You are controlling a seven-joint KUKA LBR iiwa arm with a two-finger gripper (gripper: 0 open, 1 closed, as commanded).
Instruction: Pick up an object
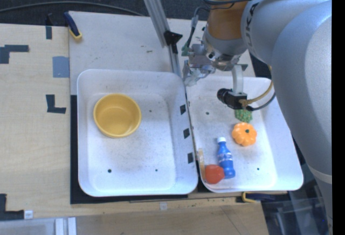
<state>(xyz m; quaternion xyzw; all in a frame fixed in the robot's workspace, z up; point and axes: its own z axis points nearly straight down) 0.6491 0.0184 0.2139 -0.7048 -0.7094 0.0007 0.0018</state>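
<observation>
In the right bin (269,174) lie an orange pumpkin-shaped toy (244,134), a green object (243,115) just behind it, a blue bottle with a white cap (225,157) and a red ball (214,173) at the front. The left bin (86,164) holds a yellow bowl (117,115). My gripper (192,73) hangs over the back left corner of the right bin, close to the wall between the two bins. It is well apart from the toys, and I see nothing in it.
A slanted grey metal pole (153,7) crosses the bench just behind the gripper. A black cable fitting (230,97) on the arm hangs above the green object. A thin tan stick (200,156) lies along the right bin's left wall.
</observation>
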